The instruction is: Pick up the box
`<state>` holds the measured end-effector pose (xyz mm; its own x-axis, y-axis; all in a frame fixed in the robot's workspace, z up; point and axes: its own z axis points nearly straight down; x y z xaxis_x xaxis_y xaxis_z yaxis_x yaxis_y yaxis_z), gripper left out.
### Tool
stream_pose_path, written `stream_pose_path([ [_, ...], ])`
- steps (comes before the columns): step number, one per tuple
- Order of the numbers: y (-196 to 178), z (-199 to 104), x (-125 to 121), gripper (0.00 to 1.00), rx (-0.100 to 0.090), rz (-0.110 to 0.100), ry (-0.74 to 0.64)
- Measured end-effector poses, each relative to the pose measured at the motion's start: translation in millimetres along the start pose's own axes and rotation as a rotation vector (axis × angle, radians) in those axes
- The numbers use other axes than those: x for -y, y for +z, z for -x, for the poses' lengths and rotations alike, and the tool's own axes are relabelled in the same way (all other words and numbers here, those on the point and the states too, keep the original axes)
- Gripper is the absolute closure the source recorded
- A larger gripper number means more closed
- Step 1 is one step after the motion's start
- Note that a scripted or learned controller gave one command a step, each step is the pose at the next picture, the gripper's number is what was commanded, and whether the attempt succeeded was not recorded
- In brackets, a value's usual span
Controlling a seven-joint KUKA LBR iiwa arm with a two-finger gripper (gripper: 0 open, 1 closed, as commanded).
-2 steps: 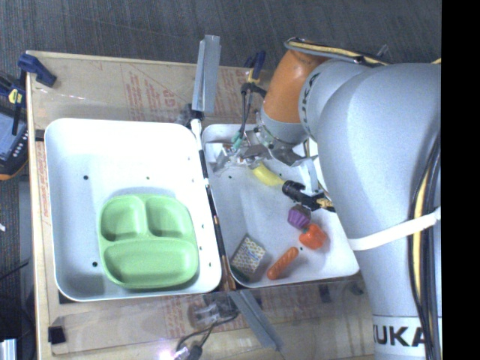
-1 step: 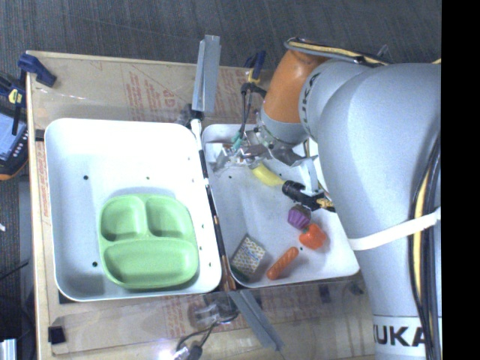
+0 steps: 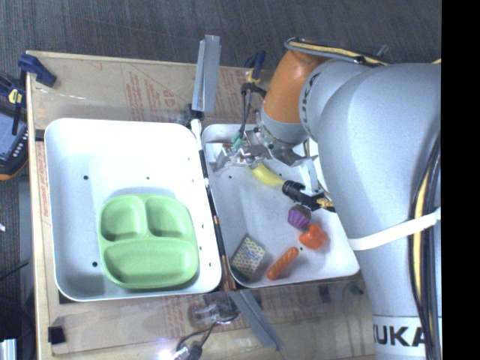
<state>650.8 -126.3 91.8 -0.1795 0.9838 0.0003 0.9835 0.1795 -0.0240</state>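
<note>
1. Reaching for the box (image 3: 249, 255) means moving the gripper (image 3: 234, 153) from the far end of the right bin (image 3: 247, 201) to the near end.
2. I cannot tell how the gripper stands.
3. Go down straight, away from the orange toy (image 3: 283, 263) just beside the box.
4. The box lies tilted like a diamond, one corner toward the bin's near edge. No side looks clearly longer.

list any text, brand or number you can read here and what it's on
"KUKA" (only partly in frame), in dark letters on the grey arm base, at the picture's lower right.
Faint reddish printing on the wooden bench board: too washed out to read.
Patterned box in the right bin: no readable text.
</note>
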Motion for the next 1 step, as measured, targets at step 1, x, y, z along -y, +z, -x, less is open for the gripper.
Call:
stream_pose_path([
  [1,0.0,0.0,0.0,0.00,0.000,0.000,0.000],
])
